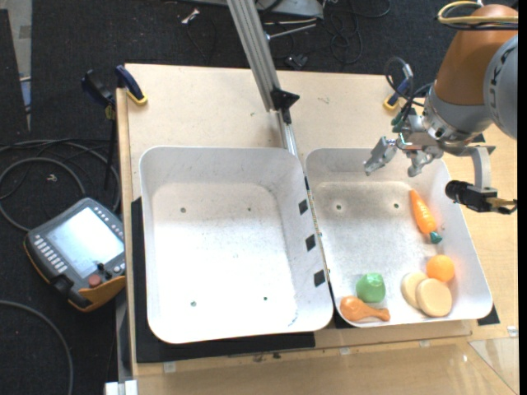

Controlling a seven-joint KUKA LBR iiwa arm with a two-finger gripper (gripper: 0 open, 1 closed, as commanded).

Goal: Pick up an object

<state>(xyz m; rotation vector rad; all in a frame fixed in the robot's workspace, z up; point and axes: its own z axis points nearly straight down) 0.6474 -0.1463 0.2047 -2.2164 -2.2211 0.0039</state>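
The right bin (pixel 362 220) holds a carrot (pixel 423 214) near its right wall, an orange ball (pixel 441 268), a beige bread roll (pixel 427 295), a green round fruit (pixel 371 286) and an orange drumstick-shaped piece (pixel 363 309) along its front edge. My gripper (pixel 398 160) hovers over the bin's far edge, up and left of the carrot. Its two grey fingers are spread apart with nothing between them.
The left bin (pixel 165 220) lies beside the right one. A slanted metal pole (pixel 257 48) crosses the bench above the divide. A teach pendant (pixel 76 253) lies on the floor at left. Clamps (pixel 128 85) sit at the bench's far corners.
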